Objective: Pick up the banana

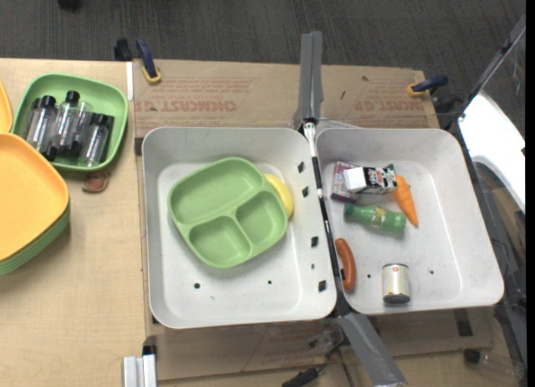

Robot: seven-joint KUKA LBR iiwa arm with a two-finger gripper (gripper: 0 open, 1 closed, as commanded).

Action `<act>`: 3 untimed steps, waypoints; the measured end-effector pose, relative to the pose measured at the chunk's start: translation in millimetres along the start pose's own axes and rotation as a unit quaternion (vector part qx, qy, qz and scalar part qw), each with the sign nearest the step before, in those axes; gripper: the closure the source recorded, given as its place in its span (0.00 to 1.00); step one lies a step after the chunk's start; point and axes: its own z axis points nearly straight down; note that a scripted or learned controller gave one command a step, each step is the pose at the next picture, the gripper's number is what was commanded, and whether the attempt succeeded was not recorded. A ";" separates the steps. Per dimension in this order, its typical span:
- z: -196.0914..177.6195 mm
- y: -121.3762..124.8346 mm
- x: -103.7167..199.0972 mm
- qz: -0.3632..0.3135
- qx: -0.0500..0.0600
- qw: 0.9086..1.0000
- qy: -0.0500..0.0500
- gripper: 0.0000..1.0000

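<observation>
The banana (282, 194) is lying mid-frame in the left bin (159, 235), mostly tucked beneath the green divided plate (226, 220), its right edge peeking out.

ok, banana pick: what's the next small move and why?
Probably bring the gripper over the left bin, toward the right edge of the green divided plate. The yellow thing peeking out there looks like the banana, mostly hidden under the plate rim, so an approach from its exposed right side seems best. The right bin holds no banana.
</observation>
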 end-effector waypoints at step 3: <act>139.2 -17.0 3.1 -0.020 0.001 1.000 0.000 1.00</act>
